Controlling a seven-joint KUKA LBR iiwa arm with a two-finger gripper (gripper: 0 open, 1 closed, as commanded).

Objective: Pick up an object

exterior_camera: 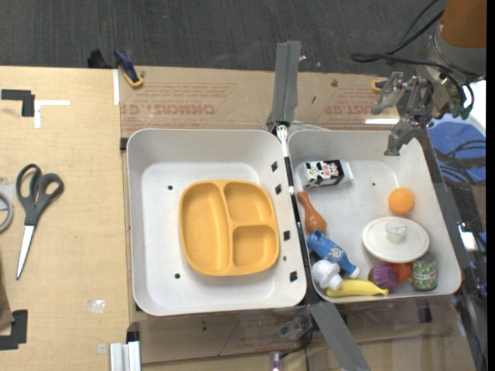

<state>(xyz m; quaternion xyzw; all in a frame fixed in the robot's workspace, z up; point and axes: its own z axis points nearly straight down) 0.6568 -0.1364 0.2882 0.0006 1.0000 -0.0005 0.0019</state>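
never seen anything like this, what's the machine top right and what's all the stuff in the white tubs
That is a robot arm, grey with an orange band, seen by one camera fixed above the bench. Its claw hangs over the far edge of the right bin with nothing between its fingers. The left bin contains a yellow divided plate. The right bin has small things to pick: a black-and-white box, an orange ball, a white lid, a blue toy, a banana and a small green jar. Scissors lie on the bench at the left.
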